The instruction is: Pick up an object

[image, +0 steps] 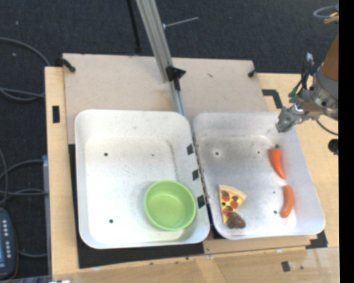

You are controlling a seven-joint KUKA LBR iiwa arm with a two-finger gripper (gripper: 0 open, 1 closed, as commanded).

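Two shallow white plastic bins are seen side by side on a pale wooden bench point(135, 78). In the left bin point(106, 140), a round light-green plastic bowl point(170, 204) is set near the lower right corner, upright and open to the top. In the right bin point(236, 140), a toy pizza slice with dark toppings point(230, 203) lies near the lower left, just beside the dividing walls. Two orange-red toy sausages are placed along the right side: the upper one point(277, 162) slanted, the lower one point(287, 201) nearly upright in the frame, a little apart. The grey two-finger gripper point(285, 121) is seen at the upper right corner of the right bin, above the upper sausage and apart from it. Whether it is open or closed cannot be told. A slanted aluminium rail point(156, 34) runs from the top of the frame toward the bins.
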